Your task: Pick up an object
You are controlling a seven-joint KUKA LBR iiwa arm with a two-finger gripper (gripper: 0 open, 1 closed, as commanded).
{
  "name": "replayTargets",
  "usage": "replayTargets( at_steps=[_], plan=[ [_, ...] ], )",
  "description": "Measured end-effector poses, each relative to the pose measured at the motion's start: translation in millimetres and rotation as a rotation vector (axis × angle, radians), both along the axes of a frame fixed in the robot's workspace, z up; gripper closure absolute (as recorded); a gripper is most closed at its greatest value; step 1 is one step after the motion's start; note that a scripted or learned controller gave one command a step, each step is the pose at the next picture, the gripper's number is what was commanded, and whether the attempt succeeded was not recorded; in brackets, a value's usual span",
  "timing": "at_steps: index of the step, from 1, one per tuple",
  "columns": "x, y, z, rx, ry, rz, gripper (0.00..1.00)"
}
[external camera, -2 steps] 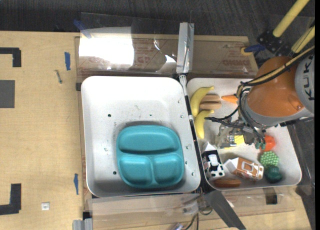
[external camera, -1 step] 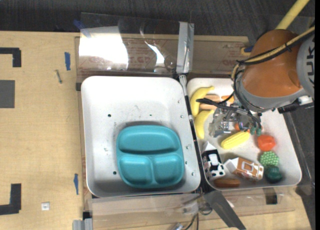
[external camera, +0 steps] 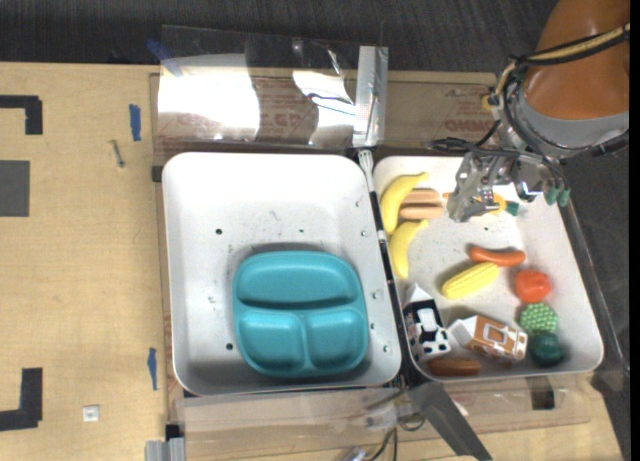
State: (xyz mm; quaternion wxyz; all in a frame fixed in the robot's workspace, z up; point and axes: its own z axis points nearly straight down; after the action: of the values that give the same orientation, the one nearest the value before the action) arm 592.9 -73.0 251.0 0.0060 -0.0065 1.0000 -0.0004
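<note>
From the camera above, my gripper [external camera: 472, 194] hangs over the back part of the right bin [external camera: 590, 334], near a hot dog toy [external camera: 418, 206]; whether it is released or clenched I cannot tell, the metal parts are too small and blurred. Both bins are shallow, white, smooth plastic with rounded corners. In the left bin [external camera: 190, 199] lies a teal tray [external camera: 298, 311], matte, with three compartments. In the right bin I see a curved yellow banana [external camera: 400, 217], a yellow corn cob [external camera: 470, 278] beside an orange carrot [external camera: 497, 256], a round red-orange tomato [external camera: 533, 284], a bumpy green ball [external camera: 540, 318], a dark green round thing [external camera: 547, 350], a small orange carton [external camera: 497, 338] and a black and white carton [external camera: 427, 327]. Their labels are not readable. Behind the bins stands clear shiny plastic sheet [external camera: 270, 89].
</note>
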Motion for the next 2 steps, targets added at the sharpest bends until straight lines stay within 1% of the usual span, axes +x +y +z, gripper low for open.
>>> replayTargets(
  at_steps=[1, 2],
  plan=[
    [61.1, -73.9, 58.5, -0.002, 0.0, 0.018, 1.0],
    [47.9, -35.3, 12.9, 0.001, 0.008, 0.141, 1.0]
  ],
)
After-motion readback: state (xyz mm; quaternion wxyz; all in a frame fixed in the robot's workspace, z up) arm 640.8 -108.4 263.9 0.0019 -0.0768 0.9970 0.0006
